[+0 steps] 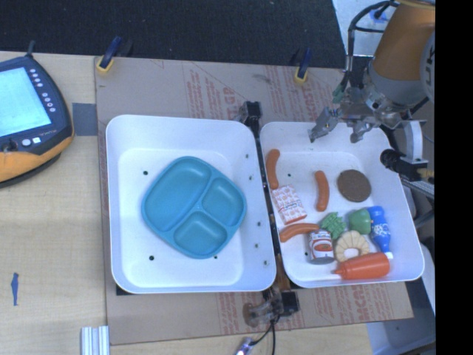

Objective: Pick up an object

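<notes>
While its prongs spread, the end effector (341, 127) overhangs the smooth right bin (411, 220).

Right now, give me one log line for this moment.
gripper: open, holding nothing | position: over right bin's far edge | nearest item: brown patty | blue plate: left bin

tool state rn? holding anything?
Tool: open, holding nothing, above the far edge of the right bin.
</notes>
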You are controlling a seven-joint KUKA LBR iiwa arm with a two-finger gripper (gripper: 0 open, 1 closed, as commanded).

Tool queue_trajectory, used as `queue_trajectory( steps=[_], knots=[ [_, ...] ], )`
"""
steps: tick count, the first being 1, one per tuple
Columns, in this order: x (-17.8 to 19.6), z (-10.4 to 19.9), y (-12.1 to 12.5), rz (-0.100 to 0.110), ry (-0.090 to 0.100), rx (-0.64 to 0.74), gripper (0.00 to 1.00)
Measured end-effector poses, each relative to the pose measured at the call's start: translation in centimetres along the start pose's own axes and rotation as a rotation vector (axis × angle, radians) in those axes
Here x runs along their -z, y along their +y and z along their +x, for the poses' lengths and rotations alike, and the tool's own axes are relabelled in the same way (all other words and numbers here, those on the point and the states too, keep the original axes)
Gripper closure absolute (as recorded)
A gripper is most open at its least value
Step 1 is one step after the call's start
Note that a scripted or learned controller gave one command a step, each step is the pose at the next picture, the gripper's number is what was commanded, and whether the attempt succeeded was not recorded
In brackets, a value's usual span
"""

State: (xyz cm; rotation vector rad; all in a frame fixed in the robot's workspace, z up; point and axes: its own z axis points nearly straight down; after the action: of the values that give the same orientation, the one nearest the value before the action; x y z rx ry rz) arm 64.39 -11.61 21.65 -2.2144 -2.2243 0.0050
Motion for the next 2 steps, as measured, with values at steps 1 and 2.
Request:
queue_trajectory(
  steps=[1, 2],
  knots=[
    [-12.6, -1.2, 0.6, 0.002, -0.001, 0.000, 0.00],
    [-12.5, 2.2, 1.2, 0.003, -0.003, 0.002, 0.00]
  ],
)
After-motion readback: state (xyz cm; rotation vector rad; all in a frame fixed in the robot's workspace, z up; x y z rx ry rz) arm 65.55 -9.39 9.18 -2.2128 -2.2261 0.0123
